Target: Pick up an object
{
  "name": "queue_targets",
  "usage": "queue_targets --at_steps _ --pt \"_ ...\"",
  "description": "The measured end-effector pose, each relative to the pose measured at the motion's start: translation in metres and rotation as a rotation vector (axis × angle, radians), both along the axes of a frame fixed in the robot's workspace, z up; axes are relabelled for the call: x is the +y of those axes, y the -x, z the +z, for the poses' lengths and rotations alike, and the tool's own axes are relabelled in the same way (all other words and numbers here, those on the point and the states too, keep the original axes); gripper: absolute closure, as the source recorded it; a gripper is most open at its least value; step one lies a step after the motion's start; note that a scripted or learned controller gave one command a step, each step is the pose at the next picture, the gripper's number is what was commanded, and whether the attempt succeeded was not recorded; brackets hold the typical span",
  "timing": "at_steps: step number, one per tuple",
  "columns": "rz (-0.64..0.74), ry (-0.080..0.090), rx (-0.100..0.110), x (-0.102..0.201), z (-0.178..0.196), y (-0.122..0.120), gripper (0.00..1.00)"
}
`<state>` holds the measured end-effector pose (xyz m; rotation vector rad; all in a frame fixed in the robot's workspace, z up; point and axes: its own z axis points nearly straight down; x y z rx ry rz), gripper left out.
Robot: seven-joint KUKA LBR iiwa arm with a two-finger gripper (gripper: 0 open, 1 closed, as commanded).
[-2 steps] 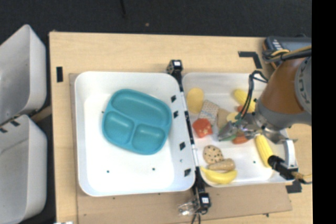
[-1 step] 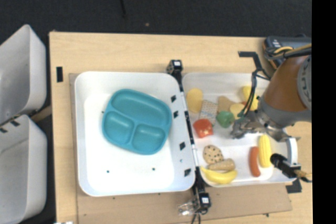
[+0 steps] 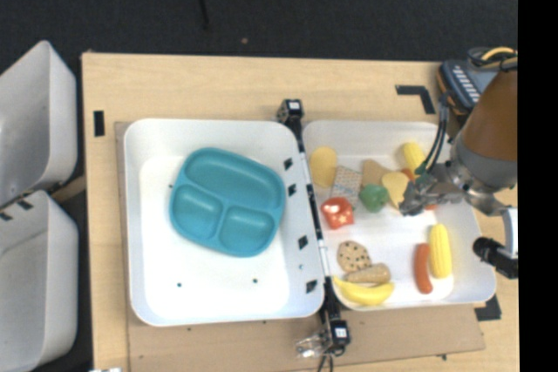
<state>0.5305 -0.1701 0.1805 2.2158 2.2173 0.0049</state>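
Observation:
The right bin (image 3: 392, 135) holds several toy foods: a yellow piece (image 3: 323, 165), a red die-like cube (image 3: 336, 213), a green ball (image 3: 373, 198), a cookie (image 3: 352, 255), a banana (image 3: 364, 293), a corn cob (image 3: 439, 250), a red sausage (image 3: 422, 267) and a yellow piece (image 3: 411, 155) at the back. My gripper (image 3: 413, 199) hangs low over the bin's right half, next to a pale yellow piece (image 3: 394, 185) and just right of the green ball. Whether anything sits between its tips is hidden.
The left bin (image 3: 148, 274) bears a teal divided plate (image 3: 227, 201). A black clip (image 3: 290, 110) sits at the back where the bins meet. The arm's orange band (image 3: 493, 122) and grey wrist cover the right bin's far right side.

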Motion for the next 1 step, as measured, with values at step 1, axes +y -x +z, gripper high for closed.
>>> queue_targets --at_steps 1 --pt "0.001 0.001 0.0 -0.0108 0.0495 -0.0045 1.0"
